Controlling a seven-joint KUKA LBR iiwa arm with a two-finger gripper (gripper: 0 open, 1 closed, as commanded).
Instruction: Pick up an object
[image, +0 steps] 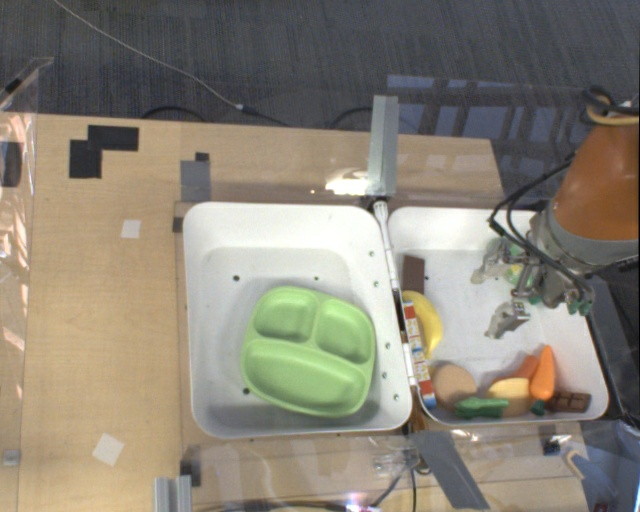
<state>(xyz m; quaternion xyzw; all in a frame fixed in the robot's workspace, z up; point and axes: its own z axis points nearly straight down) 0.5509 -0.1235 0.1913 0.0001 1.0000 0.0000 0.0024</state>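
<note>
My gripper (498, 295) hangs over the middle of the right bin (455, 235), under the orange-banded wrist. Its two fingers (504, 321) stand apart with bare white bin floor between them, so it is open and holds nothing. Left of it lie a yellow banana (429, 320) and a small brown block (412, 270). Along the bin's near edge sit a tan rounded piece (453, 382), a green piece (482, 406), a yellow piece (509, 388), an orange carrot (541, 371) and a dark brown bar (572, 402).
The left bin (215, 300) holds a green divided plate (308, 350). A striped stick (410, 345) lies against the wall between the bins. Black cables loop by the wrist at the right.
</note>
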